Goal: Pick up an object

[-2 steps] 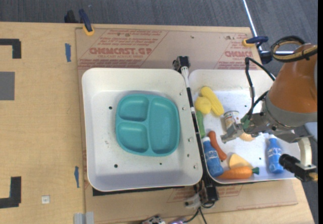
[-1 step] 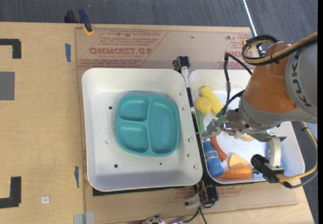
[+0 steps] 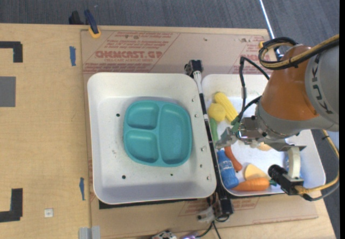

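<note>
My gripper [image 3: 230, 134] hangs low over the left half of the right bin [image 3: 318, 170], with the orange-banded wrist above it. Just below it lies a thin red-orange piece [image 3: 230, 156]. A green piece [image 3: 214, 128] rests against the bin's left wall beside the gripper. Two yellow corn pieces [image 3: 222, 106] sit further back. Toward the front lie a blue bottle [image 3: 227, 171], a yellow-orange wedge [image 3: 252, 170] and an orange carrot [image 3: 253, 184]. I see nothing between the fingers.
The left bin [image 3: 102, 141] holds a teal divided plate [image 3: 158, 131]. A black-tipped clamp [image 3: 194, 68] sits on the ridge between the bins at the back. The arm covers the middle of the right bin.
</note>
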You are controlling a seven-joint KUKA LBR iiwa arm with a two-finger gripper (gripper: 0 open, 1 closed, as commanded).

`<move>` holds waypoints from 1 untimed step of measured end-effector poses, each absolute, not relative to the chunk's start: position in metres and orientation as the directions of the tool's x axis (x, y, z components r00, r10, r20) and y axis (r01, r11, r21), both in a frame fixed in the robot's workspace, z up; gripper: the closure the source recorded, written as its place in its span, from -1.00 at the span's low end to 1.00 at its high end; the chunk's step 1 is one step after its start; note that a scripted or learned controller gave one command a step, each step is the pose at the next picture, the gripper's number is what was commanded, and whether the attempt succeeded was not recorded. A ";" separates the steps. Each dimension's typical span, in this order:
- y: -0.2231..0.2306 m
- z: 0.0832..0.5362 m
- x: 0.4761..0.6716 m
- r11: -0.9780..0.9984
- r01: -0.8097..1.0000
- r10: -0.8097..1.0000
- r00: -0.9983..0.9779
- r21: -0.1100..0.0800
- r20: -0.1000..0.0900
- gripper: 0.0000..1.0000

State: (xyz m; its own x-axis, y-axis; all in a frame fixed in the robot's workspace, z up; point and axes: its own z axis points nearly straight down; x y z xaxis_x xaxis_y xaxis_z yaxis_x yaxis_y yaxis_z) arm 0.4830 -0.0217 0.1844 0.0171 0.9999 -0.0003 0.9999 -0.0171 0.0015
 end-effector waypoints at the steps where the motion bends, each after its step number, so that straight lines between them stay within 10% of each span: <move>1: -0.033 0.185 0.480 0.378 0.926 0.926 -0.378 -0.001 0.001 -1.00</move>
